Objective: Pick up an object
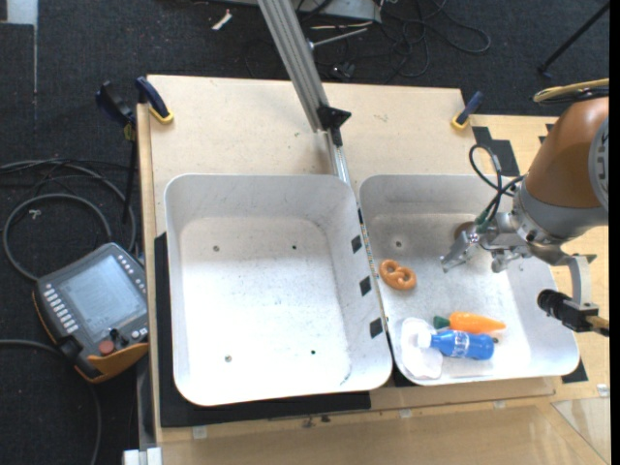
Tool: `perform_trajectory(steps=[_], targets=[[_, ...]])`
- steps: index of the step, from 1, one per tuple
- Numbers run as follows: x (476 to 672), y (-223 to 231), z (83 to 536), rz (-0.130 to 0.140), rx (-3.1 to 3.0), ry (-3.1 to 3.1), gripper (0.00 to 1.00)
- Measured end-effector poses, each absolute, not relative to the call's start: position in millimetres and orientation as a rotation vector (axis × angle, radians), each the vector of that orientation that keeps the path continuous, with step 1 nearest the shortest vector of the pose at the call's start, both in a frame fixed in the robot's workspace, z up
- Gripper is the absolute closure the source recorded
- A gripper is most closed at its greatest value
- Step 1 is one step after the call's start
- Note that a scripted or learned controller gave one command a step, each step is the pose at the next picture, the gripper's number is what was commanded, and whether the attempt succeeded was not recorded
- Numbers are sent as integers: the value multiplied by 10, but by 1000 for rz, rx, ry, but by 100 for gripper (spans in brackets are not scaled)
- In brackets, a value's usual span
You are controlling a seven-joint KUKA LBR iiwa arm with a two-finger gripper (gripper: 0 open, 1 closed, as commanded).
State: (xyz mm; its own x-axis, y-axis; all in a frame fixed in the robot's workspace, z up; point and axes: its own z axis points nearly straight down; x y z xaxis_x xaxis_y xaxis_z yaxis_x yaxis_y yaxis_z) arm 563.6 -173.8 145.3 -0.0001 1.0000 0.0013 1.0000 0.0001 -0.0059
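A: Where is the tool (477, 245) now?

B: At the right of the frame, above the right bin (426, 197), in its upper part. Its fingers point toward the left. I cannot tell how far they are open, and nothing is visible between them.

A: And the objects to pick?

B: A pretzel (397, 275) lies near the middle wall, lower left of the tool and apart from it. An orange carrot (477, 324), a blue bottle (463, 344) and a white thing (418, 349) lie together at the lower edge.

A: Why does it hang there?

B: I think it is positioned before going down; the pretzel is alone, so easier to take.
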Motion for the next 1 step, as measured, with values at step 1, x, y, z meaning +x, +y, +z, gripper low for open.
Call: perform_trajectory(steps=[1], targets=[[5639, -1732, 935, 1, -2221, -2221, 0]])
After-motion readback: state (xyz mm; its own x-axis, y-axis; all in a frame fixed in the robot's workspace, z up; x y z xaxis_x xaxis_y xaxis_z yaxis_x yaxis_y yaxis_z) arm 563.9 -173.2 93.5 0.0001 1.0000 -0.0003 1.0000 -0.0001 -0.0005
